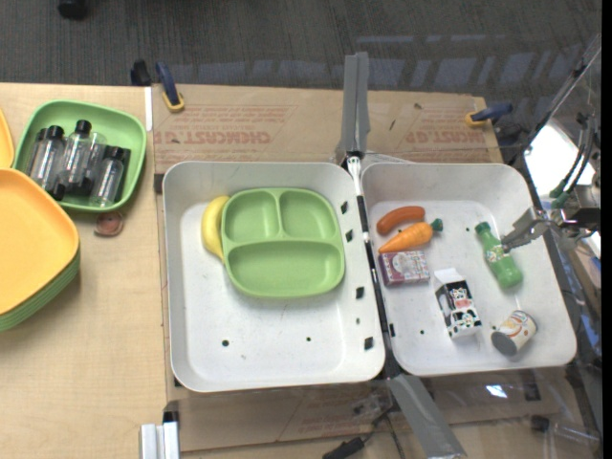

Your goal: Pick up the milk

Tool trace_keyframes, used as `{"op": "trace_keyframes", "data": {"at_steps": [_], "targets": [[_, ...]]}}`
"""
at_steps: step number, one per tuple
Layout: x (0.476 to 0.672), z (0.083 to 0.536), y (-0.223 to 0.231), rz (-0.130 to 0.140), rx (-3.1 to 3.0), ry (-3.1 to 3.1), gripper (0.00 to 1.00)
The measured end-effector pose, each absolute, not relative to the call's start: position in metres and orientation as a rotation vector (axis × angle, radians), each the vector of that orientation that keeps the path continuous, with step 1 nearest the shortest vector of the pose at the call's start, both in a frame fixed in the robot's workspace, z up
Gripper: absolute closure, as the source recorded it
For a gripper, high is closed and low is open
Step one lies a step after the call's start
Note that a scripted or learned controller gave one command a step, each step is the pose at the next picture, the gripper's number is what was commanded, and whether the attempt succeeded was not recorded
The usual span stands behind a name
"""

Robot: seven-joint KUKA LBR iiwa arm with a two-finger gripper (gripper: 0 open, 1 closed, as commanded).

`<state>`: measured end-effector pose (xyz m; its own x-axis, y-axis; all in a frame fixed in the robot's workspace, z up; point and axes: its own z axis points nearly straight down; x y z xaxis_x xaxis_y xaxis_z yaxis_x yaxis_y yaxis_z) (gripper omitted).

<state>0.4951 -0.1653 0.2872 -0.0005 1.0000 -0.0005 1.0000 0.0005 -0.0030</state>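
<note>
- Looking at the right bin, the milk carton lies on the floor of that bin, a bit below the middle.
- The milk carton is white with black cow spots. It lies on its side, and its long way runs up and down the picture, leaning a little.
- The claw is near the right wall of the right bin, higher up than the milk. Its thin tips sit at the top end of the green bottle.
- I cannot tell if the claw is spread or pressed together, and I cannot tell if it is touching the bottle.
- From the claw, the milk lies down and to the left, with the green bottle beside the path.
- I think the claw must lift a little, slide toward the lower left of the right bin, and turn so it pinches across the short way of the carton.
- Close by in the right bin are a purple packet just up and left of the milk, and a small can just to its right. A carrot and a sausage lie farther up.
- The claw could bump the can or the packet if it comes down a bit off.
</note>
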Motion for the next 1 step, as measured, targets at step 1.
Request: {"op": "trace_keyframes", "data": {"at_steps": [1], "targets": [[0.4767, 0.0907, -0.1386, 0.002, -2.212, -2.227, 0.00]]}}
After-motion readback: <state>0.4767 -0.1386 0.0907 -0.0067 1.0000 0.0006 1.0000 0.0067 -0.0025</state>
